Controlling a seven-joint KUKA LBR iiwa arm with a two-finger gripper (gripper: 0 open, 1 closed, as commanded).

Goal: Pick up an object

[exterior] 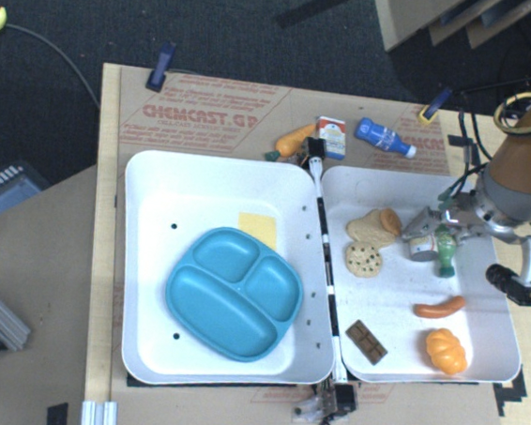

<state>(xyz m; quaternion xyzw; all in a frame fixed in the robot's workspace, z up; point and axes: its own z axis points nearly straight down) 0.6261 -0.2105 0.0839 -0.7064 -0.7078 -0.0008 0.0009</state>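
The arm comes in from the right, and its gripper (430, 239) is low over the upper middle of the right bin (503, 326). A small green bottle (445, 253) lies right against the gripper's right side. Whether it is held cannot be made out. A tan bread piece (375, 225) and a chocolate-chip cookie (363, 260) lie just left of the gripper. Nearer the front are a sausage (438, 308), an orange lumpy item (445, 351) and a brown chocolate bar (365, 340).
The left bin (149, 195) holds a blue divided plate (233, 292) and a yellow cheese slice (258, 227). Behind the bins lie a carrot (295, 140), a small carton (331, 136) and a blue bottle (385, 137). The bins' shared wall (325, 270) runs between them.
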